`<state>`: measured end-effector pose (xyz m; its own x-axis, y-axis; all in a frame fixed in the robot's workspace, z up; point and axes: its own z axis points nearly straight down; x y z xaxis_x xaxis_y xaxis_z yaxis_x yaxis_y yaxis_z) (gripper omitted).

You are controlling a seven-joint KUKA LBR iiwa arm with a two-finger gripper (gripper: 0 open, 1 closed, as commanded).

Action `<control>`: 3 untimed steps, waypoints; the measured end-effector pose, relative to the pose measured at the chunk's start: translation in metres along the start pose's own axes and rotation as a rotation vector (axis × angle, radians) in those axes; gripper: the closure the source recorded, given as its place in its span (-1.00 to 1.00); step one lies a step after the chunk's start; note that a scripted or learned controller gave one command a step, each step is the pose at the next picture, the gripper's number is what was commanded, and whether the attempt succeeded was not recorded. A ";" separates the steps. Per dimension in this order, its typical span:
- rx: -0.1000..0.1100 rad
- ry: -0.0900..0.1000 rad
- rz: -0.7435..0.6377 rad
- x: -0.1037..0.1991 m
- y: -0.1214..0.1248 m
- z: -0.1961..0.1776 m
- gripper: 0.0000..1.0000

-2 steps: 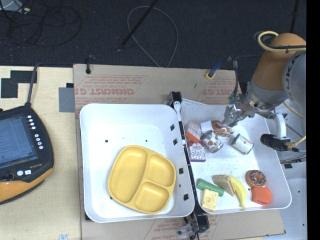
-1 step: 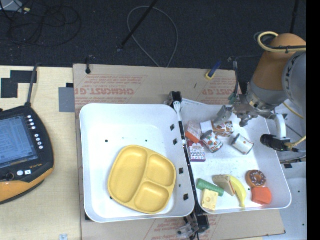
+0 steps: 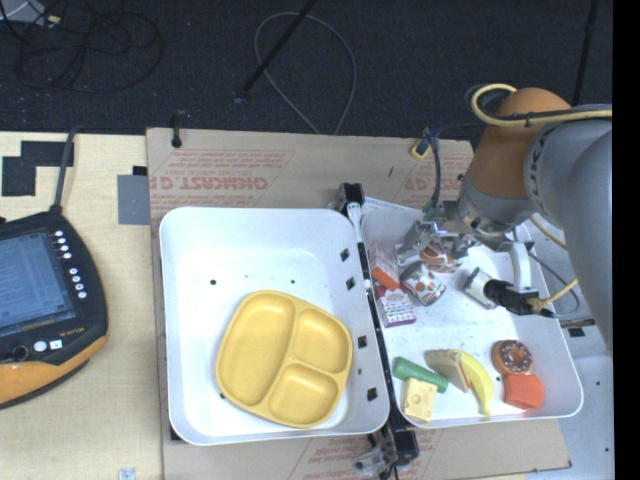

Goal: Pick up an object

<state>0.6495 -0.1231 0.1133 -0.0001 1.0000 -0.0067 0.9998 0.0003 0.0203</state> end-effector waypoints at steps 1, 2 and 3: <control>-0.003 -0.003 0.005 0.009 -0.038 0.013 -1.00; 0.002 0.003 0.008 0.010 -0.038 0.005 1.00; 0.021 0.010 -0.003 0.059 -0.096 -0.081 1.00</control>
